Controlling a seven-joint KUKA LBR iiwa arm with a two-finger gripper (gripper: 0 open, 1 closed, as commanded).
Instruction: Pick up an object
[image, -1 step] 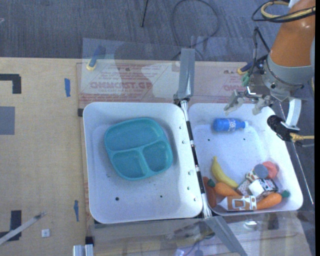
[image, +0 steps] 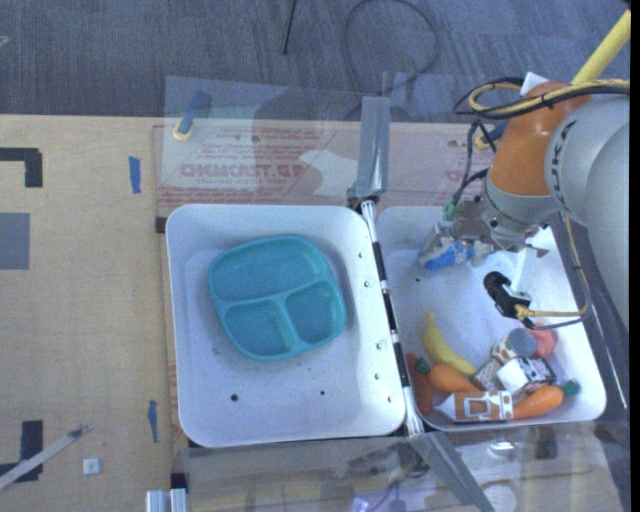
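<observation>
I have the gripper (image: 452, 243) low in the far left part of the right bin (image: 590, 400), under the arm (image: 540, 150) with its orange band, and I cannot tell from here how it stands, because grey metal and a bluish piece blur together at its tip. The things to pick lie well apart from it, heaped in the near part of the same bin. Closest to the claw is a yellow banana (image: 441, 345), curved, pointing up toward it. Just beyond sits an orange carrot (image: 451, 379), then a white and orange carton (image: 478, 406) lying flat along the near wall, with a second carrot (image: 540, 401) to its right. A small pile of grey, white and pink items is too jumbled to name. The left bin (image: 200, 400) holds a teal divided plate (image: 277, 295)
</observation>
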